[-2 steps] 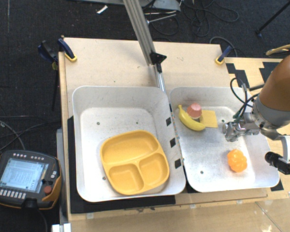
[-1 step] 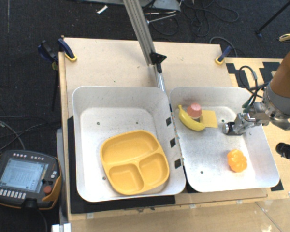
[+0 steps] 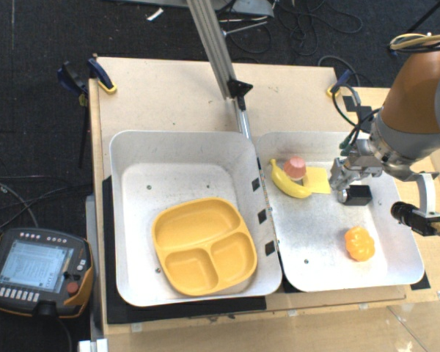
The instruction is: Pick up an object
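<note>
while a yellow divided tray is lying in the left bin, a banana and a pink piece are sitting touching in the right bin. the gripper is hanging just beside them; open or closed, i cannot tell. an orange fruit is resting nearer the front.

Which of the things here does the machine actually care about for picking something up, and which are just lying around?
Part of the job:
- claw
- banana in the right bin
- pink-topped object beside the banana
- flat yellow piece
- orange toy
- yellow divided tray in the left bin

Just lying about:
- handheld control pad on the floor
- clamps on the bench edge
</note>
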